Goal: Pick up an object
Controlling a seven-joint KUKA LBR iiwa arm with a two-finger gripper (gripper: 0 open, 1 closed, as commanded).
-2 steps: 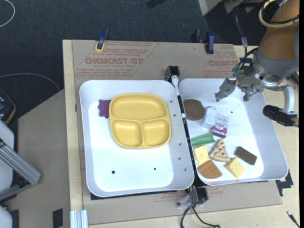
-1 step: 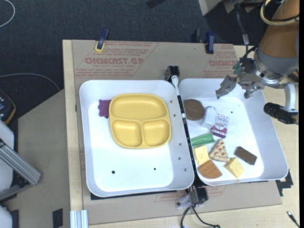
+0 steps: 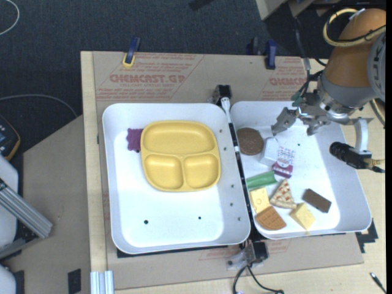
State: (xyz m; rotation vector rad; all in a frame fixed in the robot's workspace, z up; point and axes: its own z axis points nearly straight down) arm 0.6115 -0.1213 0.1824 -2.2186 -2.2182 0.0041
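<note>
My gripper (image 3: 299,122) hangs over the back of the right bin (image 3: 343,182), open, with nothing between its fingers. Just in front of it and to its left lie a round brown cookie (image 3: 250,141) and a white packet with purple print (image 3: 280,155). Nearer the front edge sit a green stick (image 3: 260,180), a yellow cheese block (image 3: 260,199), a pizza slice (image 3: 283,195), a brown cracker (image 3: 270,219), a yellow cube (image 3: 303,216) and a brown chocolate bar (image 3: 317,199).
The left bin (image 3: 122,195) bears a yellow three-compartment plate (image 3: 180,154) with a purple item (image 3: 133,139) at its left side. Both bins rest on a cardboard sheet (image 3: 184,78). The right bin's back right part is bare.
</note>
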